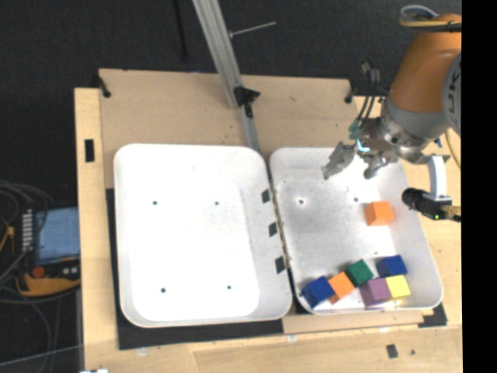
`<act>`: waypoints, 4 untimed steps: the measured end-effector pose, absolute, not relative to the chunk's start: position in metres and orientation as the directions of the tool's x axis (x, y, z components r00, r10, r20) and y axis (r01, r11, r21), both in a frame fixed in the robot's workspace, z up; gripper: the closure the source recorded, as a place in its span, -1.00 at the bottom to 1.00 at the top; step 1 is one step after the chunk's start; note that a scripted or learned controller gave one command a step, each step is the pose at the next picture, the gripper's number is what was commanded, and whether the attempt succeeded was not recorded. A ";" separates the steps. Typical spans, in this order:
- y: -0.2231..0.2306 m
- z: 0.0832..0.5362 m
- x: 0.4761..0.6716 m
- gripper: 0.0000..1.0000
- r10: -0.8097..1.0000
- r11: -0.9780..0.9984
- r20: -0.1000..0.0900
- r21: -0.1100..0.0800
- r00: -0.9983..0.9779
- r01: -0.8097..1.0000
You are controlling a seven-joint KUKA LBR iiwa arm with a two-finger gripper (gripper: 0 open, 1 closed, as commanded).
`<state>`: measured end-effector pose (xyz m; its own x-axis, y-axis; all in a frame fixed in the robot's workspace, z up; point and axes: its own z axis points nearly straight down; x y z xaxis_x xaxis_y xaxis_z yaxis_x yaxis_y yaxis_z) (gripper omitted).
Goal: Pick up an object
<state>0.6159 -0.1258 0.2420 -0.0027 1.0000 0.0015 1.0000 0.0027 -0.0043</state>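
Gripper (pixel 356 164) open, nothing between fingers, over right white bin's (pixel 311 224) far edge; small orange cube (pixel 380 213) lies apart, nearer right rim.

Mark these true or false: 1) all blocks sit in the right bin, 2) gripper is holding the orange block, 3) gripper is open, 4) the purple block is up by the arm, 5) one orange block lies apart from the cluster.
1) True: every block lies in the right bin; none in the left bin.
2) False: the gripper hangs above bare bin floor, nothing between its fingers.
3) True.
4) False: the purple block sits in the cluster at the near edge.
5) True: the lone orange block lies apart from it.
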 end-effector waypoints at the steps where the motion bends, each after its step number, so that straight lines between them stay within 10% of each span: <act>1: -0.126 0.245 0.617 -1.00 1.000 0.003 0.001 0.001 -0.003 1.000; 4: -0.134 0.101 0.624 -1.00 1.000 -0.003 -0.002 -0.004 0.002 1.000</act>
<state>0.6237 -0.1336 0.1010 0.0025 1.0000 -0.0023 1.0000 -0.0025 -0.0040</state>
